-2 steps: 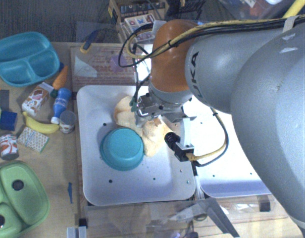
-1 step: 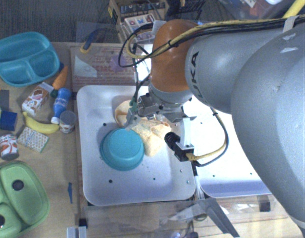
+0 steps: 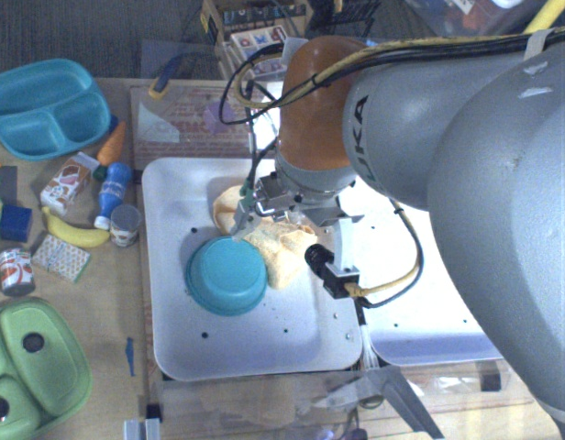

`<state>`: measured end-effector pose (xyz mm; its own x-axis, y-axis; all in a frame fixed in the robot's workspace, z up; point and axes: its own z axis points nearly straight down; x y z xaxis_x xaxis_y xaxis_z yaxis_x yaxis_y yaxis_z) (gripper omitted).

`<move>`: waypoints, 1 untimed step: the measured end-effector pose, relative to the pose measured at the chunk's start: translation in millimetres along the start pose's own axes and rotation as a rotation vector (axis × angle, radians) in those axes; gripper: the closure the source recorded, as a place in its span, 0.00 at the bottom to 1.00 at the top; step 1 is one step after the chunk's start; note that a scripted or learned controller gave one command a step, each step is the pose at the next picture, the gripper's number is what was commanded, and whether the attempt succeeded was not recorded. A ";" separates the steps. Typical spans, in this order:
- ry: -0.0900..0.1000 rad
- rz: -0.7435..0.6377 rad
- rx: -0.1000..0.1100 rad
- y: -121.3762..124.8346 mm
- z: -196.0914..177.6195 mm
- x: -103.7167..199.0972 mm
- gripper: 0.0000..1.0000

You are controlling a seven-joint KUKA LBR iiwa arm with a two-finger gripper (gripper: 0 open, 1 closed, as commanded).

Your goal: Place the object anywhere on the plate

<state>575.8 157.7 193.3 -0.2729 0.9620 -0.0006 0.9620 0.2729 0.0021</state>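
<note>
two white bins [image 3: 172, 337] sit on a cluttered counter [image 3: 99, 282]; end effector [image 3: 250, 211] grip unclear, blue bowl [image 3: 227, 276] just beside it.

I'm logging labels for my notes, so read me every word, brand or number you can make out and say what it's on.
"KA": black letters on the grey robot arm, the rest cut off by its curve.
Small printed carton left of the bin: print too blurred to read.
Boxes with coloured labels at the back: unreadable.

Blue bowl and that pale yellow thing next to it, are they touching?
Cannot tell. In the camera view the blue bowl overlaps the pale yellow thing's edge with no gap showing, but the slant could hide one.
</note>
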 end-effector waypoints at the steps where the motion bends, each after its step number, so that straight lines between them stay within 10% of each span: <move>1: -0.001 -0.001 -0.004 1.0 -10.4 0.0 1.00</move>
<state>576.8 158.0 203.6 -0.2743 0.9616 -0.0016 0.9616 0.2743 0.0058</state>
